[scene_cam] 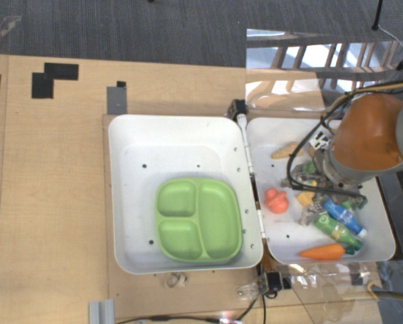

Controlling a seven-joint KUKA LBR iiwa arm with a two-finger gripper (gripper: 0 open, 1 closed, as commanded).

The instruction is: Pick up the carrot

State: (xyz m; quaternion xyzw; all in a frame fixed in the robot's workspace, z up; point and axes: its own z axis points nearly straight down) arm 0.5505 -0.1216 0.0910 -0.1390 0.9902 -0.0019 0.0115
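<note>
The carrot [322,252] lies on its side in the right bin [275,238], near the bin's front edge, its tip pointing left. The gripper [317,204] hangs above the middle of the same bin, under the arm's orange band [366,133]. The carrot sits apart from the gripper, toward the front, with nothing touching it. Whether the gripper is open or closed cannot be told, as the wrist hides it. Between gripper and carrot lie a blue bottle [343,218] and a green bottle [335,231]. A red toy [277,200] rests left of the gripper. The left bin [130,174] holds a green plate [198,219].
</note>
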